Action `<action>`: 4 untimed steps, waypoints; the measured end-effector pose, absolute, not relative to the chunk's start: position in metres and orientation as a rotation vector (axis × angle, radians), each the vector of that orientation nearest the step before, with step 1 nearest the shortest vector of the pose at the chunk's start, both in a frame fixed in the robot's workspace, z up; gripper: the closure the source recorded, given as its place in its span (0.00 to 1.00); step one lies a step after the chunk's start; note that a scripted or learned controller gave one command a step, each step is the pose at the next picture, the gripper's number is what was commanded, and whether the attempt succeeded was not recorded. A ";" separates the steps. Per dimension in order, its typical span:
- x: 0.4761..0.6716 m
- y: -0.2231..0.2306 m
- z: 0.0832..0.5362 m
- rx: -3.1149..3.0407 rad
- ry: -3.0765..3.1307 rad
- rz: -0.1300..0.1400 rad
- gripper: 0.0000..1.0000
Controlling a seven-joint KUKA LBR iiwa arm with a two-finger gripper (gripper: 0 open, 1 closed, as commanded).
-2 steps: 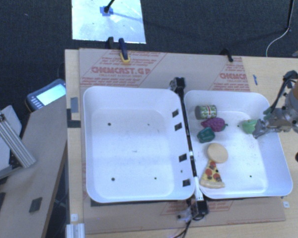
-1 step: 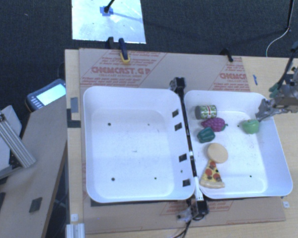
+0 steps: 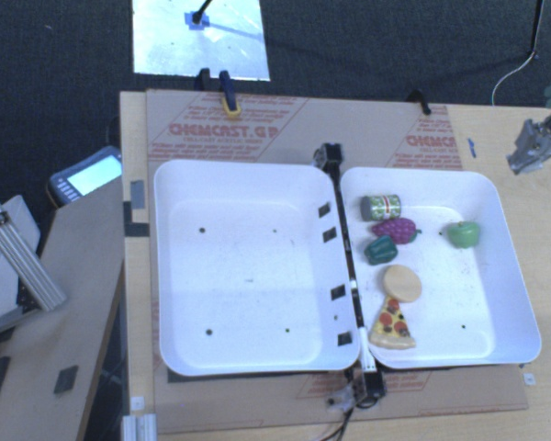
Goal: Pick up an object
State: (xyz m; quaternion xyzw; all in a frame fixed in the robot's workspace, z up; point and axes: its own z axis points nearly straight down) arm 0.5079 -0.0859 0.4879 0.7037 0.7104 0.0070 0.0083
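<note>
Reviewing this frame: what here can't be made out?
- Gripper: in the camera view it sits at the right edge, small and blurred; finger state unreadable, arm cut off.
- Can: label too small to read.
- Green object: partly tucked under the purple grapes; identity unclear.

Even, cool overhead light, soft focus

The white bins point(image 3: 257, 177) glare slightly; shadows are faint; a metal sheet point(image 3: 200, 26) beyond the tabletop's far edge shines brightly.
</note>
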 end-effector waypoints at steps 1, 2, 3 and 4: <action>0.486 -0.111 0.539 2.216 2.215 0.008 1.00; 0.497 -0.005 0.535 2.204 2.238 0.006 1.00; 0.486 -0.059 0.535 2.223 2.216 0.002 1.00; 0.486 0.048 0.535 2.204 2.238 0.006 1.00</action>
